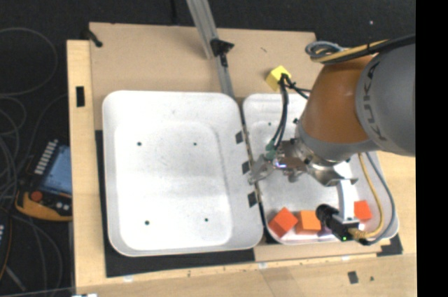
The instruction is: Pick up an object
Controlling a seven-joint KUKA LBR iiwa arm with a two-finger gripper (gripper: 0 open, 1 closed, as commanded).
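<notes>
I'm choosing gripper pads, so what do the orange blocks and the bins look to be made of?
The orange blocks look like matte foam or painted wood: flat colour, crisp edges, no glare; which one is unclear. The left bin and right bin look like smooth moulded white plastic, with rounded corners and a soft sheen.

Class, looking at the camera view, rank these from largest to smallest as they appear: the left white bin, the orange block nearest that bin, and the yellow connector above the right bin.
1. Left white bin, by far the largest.
2. Orange block.
3. Yellow connector. It looks only slightly smaller than the block and sits farther away, so that ranking is unsure.
</notes>
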